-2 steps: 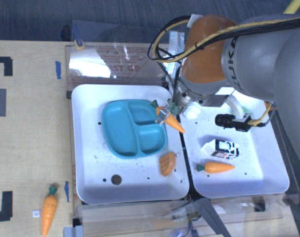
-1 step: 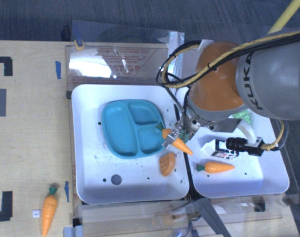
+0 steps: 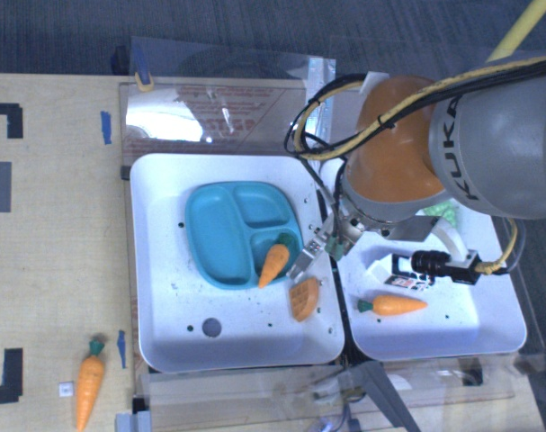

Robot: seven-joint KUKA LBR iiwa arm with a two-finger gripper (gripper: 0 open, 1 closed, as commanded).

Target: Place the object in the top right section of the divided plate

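Observation:
A blue divided plate (image 3: 228, 228) lies in the left bin (image 3: 160, 268). An orange carrot-shaped piece (image 3: 273, 264) rests tilted in the plate's lower right section, its tip over the rim. My gripper (image 3: 314, 247) hangs just right of that piece, at the plate's right edge, close to the carrot's upper end. A brown bread-like piece (image 3: 303, 298) lies on the bin floor just below the gripper.
In the right bin (image 3: 488, 331) lies a second carrot (image 3: 394, 306), and something green (image 3: 445, 211) shows under the arm. A third carrot (image 3: 90, 382) lies on the bench at lower left. A grey round spot (image 3: 211, 328) marks the left bin's floor.

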